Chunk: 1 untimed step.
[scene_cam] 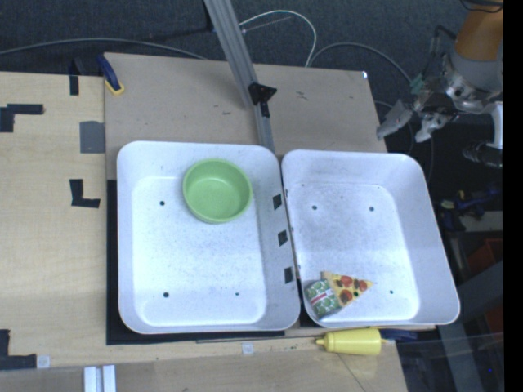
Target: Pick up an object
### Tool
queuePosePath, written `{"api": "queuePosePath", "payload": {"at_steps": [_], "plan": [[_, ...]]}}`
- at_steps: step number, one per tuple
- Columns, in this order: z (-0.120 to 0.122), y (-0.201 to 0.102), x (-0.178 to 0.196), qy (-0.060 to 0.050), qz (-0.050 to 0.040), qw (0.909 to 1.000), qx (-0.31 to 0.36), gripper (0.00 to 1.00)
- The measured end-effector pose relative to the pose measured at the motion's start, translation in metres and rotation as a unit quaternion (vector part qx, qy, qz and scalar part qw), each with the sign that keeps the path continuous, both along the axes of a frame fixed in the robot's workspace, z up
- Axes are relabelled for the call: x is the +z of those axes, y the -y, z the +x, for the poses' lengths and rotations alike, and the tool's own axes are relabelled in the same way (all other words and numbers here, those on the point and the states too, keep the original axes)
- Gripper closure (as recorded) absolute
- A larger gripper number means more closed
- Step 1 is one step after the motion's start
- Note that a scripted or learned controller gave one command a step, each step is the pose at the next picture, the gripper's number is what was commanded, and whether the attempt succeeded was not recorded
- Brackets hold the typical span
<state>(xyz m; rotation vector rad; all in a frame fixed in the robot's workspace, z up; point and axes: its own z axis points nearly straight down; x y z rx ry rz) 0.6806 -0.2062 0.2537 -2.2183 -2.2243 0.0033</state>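
A green bowl (216, 190) sits upright in the far part of the left bin (139, 300). In the right bin (425, 243), at its near left corner, lies a toy pizza slice (350, 286) touching a small green packet (322, 297). My gripper (409, 122) hangs beyond the far right corner of the right bin, off the bench edge and well apart from every object. Its two fingers are spread open with nothing between them.
A yellow bottle (353, 341) lies on its side on the bench just in front of the right bin. A grey metal pole (237, 47) slants across the bench behind the bins. White cables (310, 39) loop at the back.
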Motion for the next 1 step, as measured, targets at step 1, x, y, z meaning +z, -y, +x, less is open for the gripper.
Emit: {"api": "queuePosePath", "payload": {"at_steps": [1], "plan": [[0.0,0.0,0.0,0.0,-0.0002,1.0,0.0,0.0]]}}
